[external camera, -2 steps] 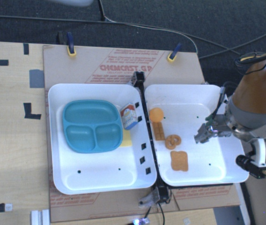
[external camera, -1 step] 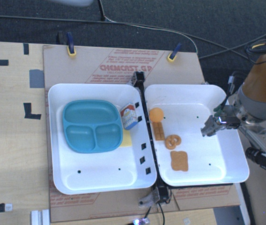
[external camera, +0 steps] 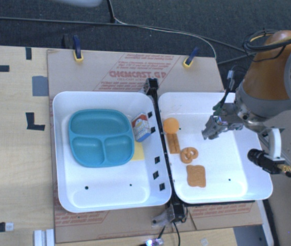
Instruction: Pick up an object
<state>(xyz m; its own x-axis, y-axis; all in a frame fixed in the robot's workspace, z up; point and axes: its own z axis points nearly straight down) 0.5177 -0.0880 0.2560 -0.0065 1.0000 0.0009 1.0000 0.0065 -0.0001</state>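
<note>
Four small food pieces lay in the right bin (external camera: 248, 188): an orange ball (external camera: 171, 125), a brown strip (external camera: 173, 143) just below it, a pretzel (external camera: 189, 154) and a square cracker (external camera: 196, 176). The gripper (external camera: 210, 132) hung over bare floor at about two o'clock from the pretzel, apart from everything; whether its jaws stood apart could not be told. Nothing looked lifted, so reach, grasp and lift seemed left. The left bin (external camera: 63, 188) held a blue tray (external camera: 101, 137) and a small carton (external camera: 141, 126).
</note>
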